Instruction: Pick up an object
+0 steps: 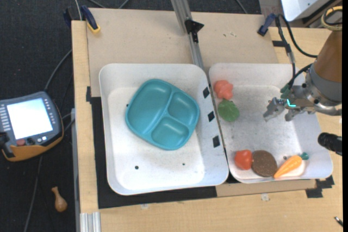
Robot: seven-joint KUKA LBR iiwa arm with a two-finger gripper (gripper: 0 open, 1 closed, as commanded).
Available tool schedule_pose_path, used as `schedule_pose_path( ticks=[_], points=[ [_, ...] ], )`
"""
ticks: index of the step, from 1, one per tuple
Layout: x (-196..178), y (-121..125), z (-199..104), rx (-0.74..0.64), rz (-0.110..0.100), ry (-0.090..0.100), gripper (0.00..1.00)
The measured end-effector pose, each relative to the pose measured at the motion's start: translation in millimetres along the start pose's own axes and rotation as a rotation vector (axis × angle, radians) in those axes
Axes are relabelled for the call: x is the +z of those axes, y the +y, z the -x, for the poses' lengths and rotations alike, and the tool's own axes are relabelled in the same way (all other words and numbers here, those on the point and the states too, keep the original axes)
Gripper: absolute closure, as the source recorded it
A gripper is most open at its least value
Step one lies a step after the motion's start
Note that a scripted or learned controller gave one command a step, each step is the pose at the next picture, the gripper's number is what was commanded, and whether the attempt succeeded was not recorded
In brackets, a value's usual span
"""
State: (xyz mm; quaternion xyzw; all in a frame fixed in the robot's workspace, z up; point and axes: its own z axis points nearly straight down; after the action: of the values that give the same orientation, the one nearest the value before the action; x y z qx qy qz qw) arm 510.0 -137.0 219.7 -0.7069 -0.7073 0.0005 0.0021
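Step in hand: approach. Nothing is lifted yet; all objects rest on the floor of the right bin (310,117).

Gripper (280,107) hovers over the right bin's middle, nearer its right edge, with bare floor beneath it. Whether it is released or clenched: cannot tell, since the tip is small and blurred. Nothing visible in its grasp, nothing touching it.

Candidates:
- pink-orange toy (223,88) and green toy (228,111), touching each other, at the bin's left edge toward the far corner;
- red toy (244,159), brown disc (264,163) and toy carrot (289,166) in a row along the near edge.

Left bin (117,165) carries a teal divided plate (162,113).

Next move, as judged: choose one target, shift over it, descend, close. The green toy is nearest, though its pink-orange neighbour crowds it.
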Motion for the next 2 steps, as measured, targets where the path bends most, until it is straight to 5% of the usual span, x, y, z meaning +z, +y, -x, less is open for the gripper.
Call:
schedule_pose_path(
  ticks=[1, 2],
  points=[
    [-0.9, 0.7, 0.0, 0.0, 0.002, 0.0, 0.0],
    [60.6, -2.8, 5.0, 0.001, -0.004, 0.001, 0.0]
  ],
)
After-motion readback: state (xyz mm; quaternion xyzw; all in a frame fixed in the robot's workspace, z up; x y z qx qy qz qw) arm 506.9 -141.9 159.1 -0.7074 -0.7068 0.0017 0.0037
